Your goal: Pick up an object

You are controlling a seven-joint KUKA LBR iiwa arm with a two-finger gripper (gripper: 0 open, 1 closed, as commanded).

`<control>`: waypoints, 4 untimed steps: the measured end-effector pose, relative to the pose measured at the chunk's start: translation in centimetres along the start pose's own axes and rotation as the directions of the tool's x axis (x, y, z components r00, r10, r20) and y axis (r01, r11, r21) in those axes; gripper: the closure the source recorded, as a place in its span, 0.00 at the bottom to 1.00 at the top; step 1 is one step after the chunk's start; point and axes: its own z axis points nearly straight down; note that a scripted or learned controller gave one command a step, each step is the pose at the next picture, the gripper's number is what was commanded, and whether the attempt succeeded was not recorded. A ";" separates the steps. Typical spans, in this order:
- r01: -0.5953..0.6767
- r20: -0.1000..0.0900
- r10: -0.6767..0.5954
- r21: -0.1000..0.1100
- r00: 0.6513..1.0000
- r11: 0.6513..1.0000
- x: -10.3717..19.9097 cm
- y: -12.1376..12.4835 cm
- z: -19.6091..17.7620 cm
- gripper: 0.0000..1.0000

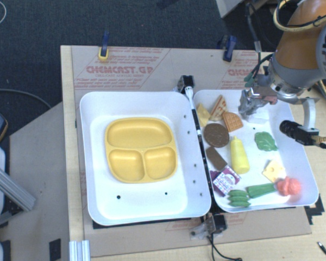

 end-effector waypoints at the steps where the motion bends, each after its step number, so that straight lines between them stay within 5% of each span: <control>1: 0.003 -0.001 -0.003 -0.001 1.000 1.000 4.5 2.4 -0.7 1.00; 2: 0.004 -0.001 -0.004 -0.001 1.000 1.000 8.9 5.5 -0.6 1.00; 4: 0.000 0.000 0.000 0.005 1.000 1.000 7.9 6.4 0.9 1.00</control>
